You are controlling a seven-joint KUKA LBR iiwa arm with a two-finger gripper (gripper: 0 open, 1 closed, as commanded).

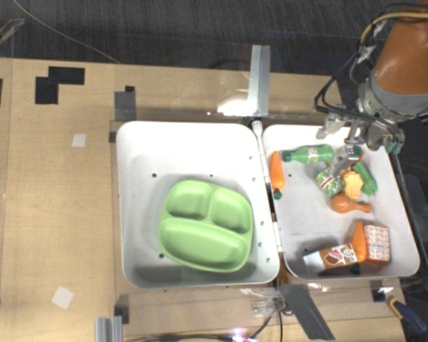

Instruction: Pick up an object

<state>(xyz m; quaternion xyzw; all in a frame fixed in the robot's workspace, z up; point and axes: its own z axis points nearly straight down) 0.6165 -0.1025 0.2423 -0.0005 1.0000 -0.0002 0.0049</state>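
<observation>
your gripper (351,148) hangs over the far side of the right bin (406,258), low above a little heap of toys. i cannot tell from here what it is doing with its pinching end. right under it lie a green bottle (310,154), a small yellow toy (352,184) and an orange pear-shaped toy (348,204), all close together. a carrot (277,171) lies along that bin's left wall, and two boxes (357,251) sit by its near edge. the left bin (132,191) holds a green tray (205,225). pick just one toy - the bottle looks easiest - and come straight down over its middle so you don't push the others away.
</observation>
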